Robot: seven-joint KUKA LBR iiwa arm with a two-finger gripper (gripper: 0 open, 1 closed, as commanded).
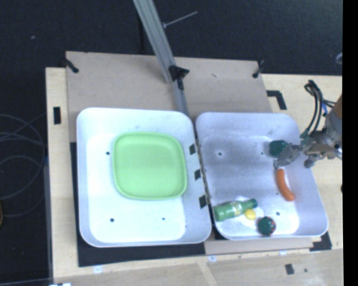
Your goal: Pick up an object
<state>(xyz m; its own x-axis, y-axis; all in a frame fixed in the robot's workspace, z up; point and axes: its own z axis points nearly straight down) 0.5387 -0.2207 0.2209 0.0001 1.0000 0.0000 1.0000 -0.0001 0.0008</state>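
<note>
Hovering gripper [284, 154] sits just above the orange sausage [284, 185].

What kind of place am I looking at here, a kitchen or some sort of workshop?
Most likely a robotics lab bench, not a kitchen. Two white bins sit on a board, one holding a green plate, the other small toy-like items such as a bottle and sausage, with the gripper reaching in.
</note>
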